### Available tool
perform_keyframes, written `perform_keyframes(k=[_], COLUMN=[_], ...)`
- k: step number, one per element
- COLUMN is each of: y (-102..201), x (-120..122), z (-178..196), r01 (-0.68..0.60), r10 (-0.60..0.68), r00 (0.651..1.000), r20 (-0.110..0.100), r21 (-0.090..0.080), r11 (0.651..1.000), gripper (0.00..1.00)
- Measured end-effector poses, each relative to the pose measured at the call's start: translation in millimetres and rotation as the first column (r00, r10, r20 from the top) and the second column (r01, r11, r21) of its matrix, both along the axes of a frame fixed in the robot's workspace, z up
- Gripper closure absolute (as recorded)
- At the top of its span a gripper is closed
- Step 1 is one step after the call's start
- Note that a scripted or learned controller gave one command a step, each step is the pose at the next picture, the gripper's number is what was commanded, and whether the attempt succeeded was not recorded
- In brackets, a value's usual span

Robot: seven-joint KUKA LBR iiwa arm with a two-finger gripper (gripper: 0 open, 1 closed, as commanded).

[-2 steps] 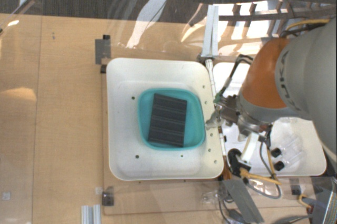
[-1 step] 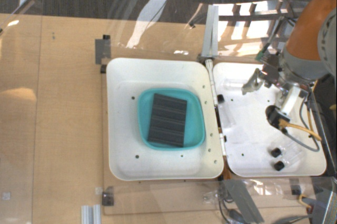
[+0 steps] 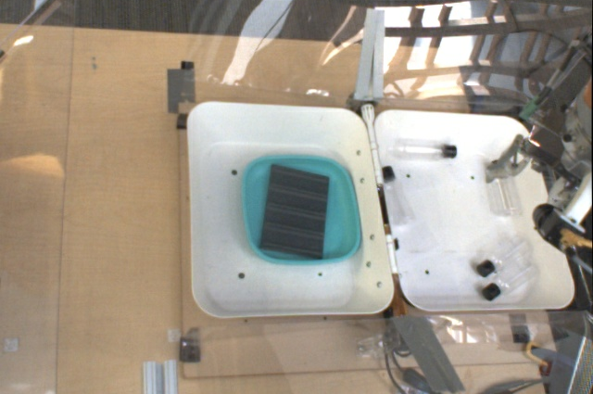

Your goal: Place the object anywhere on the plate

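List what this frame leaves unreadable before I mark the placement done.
- Gripper: at the camera view's right edge over the right bin; finger state unclear, arm cut off.
- Clear vials: transparent on white, outlines faint; only black caps show.
- Plate under the dark ridged block: its centre is covered by the block.

The grey robot arm is being cut off by the right edge; its gripper fingers are lying too indistinct to judge. Clear plastic vials are blending into the right white bin.
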State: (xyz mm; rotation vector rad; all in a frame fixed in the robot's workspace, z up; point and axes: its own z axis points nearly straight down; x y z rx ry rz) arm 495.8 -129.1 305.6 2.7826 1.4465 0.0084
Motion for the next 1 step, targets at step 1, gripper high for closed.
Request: perform_keyframes(k=[1], y=[77.6], x=[-6.7], z=[64.1], r01=[0.145], r10=[-0.145], r00=[0.989], r20=[0.003], r21=[0.002], r11=[0.989], gripper=[0.00])
